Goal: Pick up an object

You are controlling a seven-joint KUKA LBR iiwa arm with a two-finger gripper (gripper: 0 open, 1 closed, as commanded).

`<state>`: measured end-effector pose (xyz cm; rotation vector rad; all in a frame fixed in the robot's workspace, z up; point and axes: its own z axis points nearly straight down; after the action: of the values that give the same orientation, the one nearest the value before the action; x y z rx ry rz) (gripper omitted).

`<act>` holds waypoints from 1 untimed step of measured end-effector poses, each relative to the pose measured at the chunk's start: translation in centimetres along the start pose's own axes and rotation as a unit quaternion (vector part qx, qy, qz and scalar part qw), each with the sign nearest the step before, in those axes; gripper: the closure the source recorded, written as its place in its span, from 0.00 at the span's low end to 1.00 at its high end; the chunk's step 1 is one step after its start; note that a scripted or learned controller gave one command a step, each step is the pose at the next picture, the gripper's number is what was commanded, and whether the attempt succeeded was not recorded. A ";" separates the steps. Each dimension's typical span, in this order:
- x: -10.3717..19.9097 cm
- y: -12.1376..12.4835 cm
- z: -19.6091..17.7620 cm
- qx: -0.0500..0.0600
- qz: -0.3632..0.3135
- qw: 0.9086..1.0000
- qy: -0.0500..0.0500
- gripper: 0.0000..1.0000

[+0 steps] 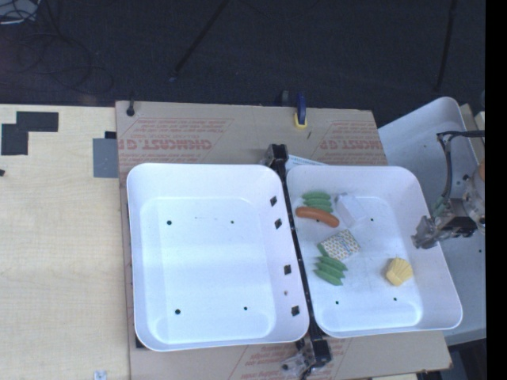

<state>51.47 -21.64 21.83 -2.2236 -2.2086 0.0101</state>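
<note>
The right bin (444, 307) is the landmark. Just outside its near-left corner a black clamp (313, 360) sits on the cardboard sheet (238, 137) under both bins. The left bin (146, 212) lies against the right bin's left wall.

On the right bin's floor, nearest the camera, a green pod (331, 269) lies left of centre. A yellow piece (398, 271) lies right of centre, well apart from the pod. A checked pad (339, 247) lies just beyond the green pod, close to touching it.

The gripper (425, 234) hangs at the bin's right wall, about midway along it, just beyond the yellow piece and apart from it. It is small and blurred, so I cannot tell whether it is spread or closed, and nothing is seen in its grip.

Farther in, a sausage (317, 215) lies toward the bin's left side, with a pale block (346, 209) just to its right. A second pod (317, 199) lies just beyond the sausage, toward the far wall. A blue clip (301, 111) stands well beyond the bin's far edge.
</note>
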 end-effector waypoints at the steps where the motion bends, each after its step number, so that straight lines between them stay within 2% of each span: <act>1: 0.1 -4.0 -11.7 -0.010 -0.003 1.000 -0.002 1.00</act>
<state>47.55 -21.56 33.58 -2.2301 -2.2264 -0.0058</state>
